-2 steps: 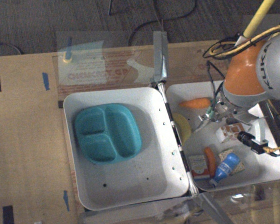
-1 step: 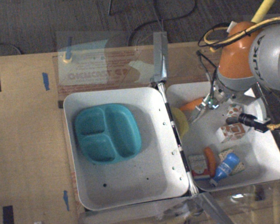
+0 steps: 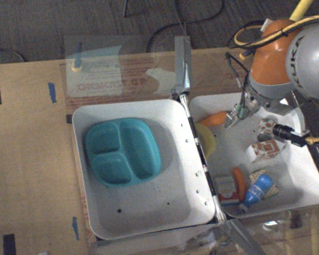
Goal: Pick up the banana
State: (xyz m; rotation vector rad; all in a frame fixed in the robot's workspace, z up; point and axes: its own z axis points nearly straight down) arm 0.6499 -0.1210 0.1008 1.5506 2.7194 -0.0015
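Note:
The banana [image 3: 206, 138] is yellow and lies in the right bin [image 3: 317, 193], tight against that bin's left wall, partly tucked under the divider rim. An orange carrot-like piece [image 3: 215, 119] lies just above it. My gripper [image 3: 234, 117] hangs over the upper middle of the right bin, to the right of and slightly above the banana, with its tip close to the right end of the orange piece. Nothing shows held in it.
The left bin [image 3: 95, 214] holds a teal divided plate [image 3: 122, 151]. In the right bin lie a brown-and-white carton [image 3: 266, 150], a blue bottle [image 3: 258, 189], a small orange-red sausage shape [image 3: 240, 182] and a red-and-white packet [image 3: 227, 189].

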